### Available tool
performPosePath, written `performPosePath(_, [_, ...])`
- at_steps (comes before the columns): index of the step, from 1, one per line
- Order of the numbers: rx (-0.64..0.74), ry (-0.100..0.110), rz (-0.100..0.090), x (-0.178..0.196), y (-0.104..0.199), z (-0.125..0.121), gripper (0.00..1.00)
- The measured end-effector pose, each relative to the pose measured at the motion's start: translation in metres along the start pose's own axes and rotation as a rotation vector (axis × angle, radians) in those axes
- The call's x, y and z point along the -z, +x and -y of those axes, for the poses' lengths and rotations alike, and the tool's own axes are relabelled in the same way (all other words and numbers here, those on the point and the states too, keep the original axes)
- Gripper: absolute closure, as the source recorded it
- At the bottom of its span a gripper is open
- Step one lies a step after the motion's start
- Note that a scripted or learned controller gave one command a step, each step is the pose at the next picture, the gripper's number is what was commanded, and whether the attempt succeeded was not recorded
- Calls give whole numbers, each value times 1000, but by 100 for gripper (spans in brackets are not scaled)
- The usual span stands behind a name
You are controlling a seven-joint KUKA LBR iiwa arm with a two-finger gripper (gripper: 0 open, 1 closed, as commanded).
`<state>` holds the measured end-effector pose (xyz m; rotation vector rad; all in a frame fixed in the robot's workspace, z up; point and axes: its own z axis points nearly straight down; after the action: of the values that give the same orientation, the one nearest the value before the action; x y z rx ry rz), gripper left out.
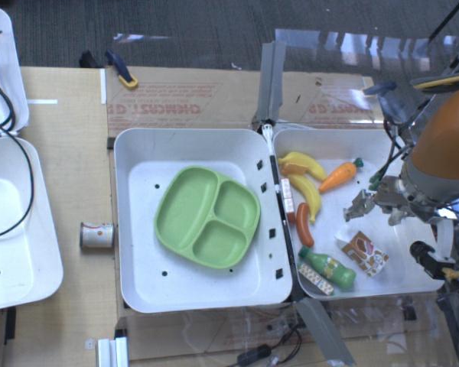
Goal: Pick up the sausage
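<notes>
- Two white bins sit side by side at mid-frame: the left bin and the right bin.
- One green plate with three compartments lies in the left bin, slightly tilted in the frame.
- Sausage: it lies in the right bin, close to that bin's left wall, at the lower left of the bin. It is reddish-orange and slim. Its long axis runs nearly top to bottom in the frame, leaning a little, with the upper end toward the upper left and the lower end toward the lower right.
- Two bananas lie just above and beside the sausage; the lower banana's tip is next to the sausage's upper end.
- A carrot lies right of the bananas, its green top pointing to the upper right.
- A green bottle lies just below the sausage, near the bin's lower edge.
- A small brown packet lies right of the bottle.
- Gripper: it hangs over the middle of the right bin, right of the sausage and apart from it, above the packet. Whether its fingers are spread or pressed together cannot be told; nothing shows between them.
- The arm enters from the right edge.
- A small can lies on the bench left of the left bin.
</notes>
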<state>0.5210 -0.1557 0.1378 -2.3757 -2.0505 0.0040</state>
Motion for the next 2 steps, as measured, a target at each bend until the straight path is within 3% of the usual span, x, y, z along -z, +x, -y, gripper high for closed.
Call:
performPosePath(1, [-149, -3, 1, 18, -44, -4, 0])
performPosePath(2, [-97, 1, -5, -2, -60, 12, 0])
